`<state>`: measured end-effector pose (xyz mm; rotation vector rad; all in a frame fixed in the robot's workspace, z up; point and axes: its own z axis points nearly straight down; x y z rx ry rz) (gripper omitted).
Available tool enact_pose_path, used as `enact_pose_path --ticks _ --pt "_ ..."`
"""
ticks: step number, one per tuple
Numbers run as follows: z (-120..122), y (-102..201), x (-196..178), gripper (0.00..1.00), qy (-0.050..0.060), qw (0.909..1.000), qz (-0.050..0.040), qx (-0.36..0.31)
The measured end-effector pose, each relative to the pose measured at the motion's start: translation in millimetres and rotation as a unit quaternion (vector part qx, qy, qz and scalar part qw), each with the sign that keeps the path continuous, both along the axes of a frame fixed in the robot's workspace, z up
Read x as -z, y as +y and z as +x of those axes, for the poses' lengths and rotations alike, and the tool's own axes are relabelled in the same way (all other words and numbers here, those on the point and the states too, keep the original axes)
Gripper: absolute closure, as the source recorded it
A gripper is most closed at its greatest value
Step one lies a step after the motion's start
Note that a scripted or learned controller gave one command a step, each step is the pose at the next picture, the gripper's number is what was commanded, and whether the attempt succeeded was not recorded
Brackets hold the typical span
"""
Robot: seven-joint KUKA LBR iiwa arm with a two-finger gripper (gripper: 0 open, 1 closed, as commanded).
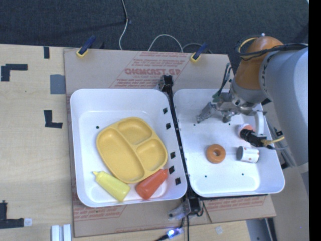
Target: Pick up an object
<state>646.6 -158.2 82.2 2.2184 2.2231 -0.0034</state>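
Observation:
An orange ring (216, 153) lies on the floor of the right bin (230, 185). Just to its right a short white cylinder (248, 154) lies on its side. My gripper (212, 116) hangs over the upper part of this bin, above and slightly left of the ring. It is open, with bare white bin floor showing between its grey fingers (201, 116). In the left bin (83, 109) a yellow divided plate (132, 148) lies flat, with a yellow bottle (112, 185) and a red bottle (151, 183) lying along its lower edge.
A black divider rail (174, 129) runs between the two bins. The bins rest on a cardboard sheet (150, 69) held by clamps at the back. My arm (281, 79) covers the right bin's upper right corner.

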Motion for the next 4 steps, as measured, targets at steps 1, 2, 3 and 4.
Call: enact_pose_path --ticks 1,2,3,4 --pt "1.4 0.3 -13.7 1.00 -0.001 1.0000 -0.0002 0.000" --pt "-3.2 1.0 -75.7 1.00 -0.003 1.0000 0.0006 0.001" --pt "-2.5 1.5 -126.6 1.00 -0.002 1.0000 0.0007 0.000" --pt "-11.0 56.6 -118.0 1.00 0.001 1.0000 0.0015 -0.002"
